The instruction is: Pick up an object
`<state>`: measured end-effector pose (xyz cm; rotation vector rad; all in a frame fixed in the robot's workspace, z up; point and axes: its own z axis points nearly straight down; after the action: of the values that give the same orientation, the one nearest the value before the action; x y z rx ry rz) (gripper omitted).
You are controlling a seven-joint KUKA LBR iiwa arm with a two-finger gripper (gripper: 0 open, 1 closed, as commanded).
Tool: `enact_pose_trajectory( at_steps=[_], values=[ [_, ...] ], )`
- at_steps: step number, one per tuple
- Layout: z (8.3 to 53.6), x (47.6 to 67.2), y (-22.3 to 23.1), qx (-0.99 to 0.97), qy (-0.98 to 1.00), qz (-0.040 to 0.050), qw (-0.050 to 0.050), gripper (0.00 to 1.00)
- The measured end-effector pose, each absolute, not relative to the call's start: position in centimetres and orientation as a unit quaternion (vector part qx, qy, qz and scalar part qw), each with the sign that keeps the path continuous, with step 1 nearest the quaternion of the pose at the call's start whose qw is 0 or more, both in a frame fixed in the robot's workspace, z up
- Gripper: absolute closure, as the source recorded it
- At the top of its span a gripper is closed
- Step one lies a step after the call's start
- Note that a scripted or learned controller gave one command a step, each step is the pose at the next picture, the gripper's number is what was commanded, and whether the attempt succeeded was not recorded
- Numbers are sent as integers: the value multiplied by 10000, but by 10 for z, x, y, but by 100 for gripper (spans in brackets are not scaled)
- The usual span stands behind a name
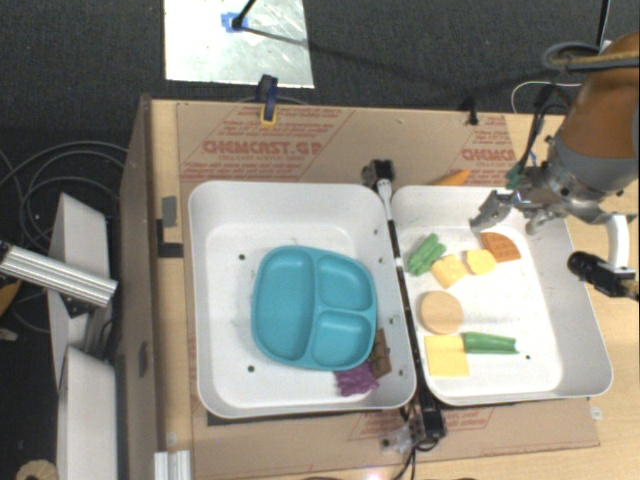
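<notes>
My gripper [515, 214] hangs over the far end of the right bin [575, 313], fingers spread open with nothing between them. Just below it lies an orange-brown slice [501, 247]. Beside that sit two yellow chunks [481, 261] [447, 270] and a green piece [425, 253]. Further toward the front are a round tan disc [440, 311], a yellow square [446, 356] and a green bean [489, 343].
The left bin [225, 268] holds a blue divided plate [313, 306], with a purple item [352, 380] and a brown item [381, 358] at its front right. An orange piece [452, 178] lies on the cardboard behind the right bin. The bins' shared wall [395, 268] runs between them.
</notes>
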<state>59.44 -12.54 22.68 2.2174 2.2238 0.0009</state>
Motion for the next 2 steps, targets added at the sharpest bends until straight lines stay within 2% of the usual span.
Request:
enact_pose_trajectory(
  at_steps=[1, 2],
  values=[
    [134, 613, -186, 7080, 7063, -17, -7, 0],
    [124, 558, -114, 7048, 7094, -7, -31, 0]
  ],
)
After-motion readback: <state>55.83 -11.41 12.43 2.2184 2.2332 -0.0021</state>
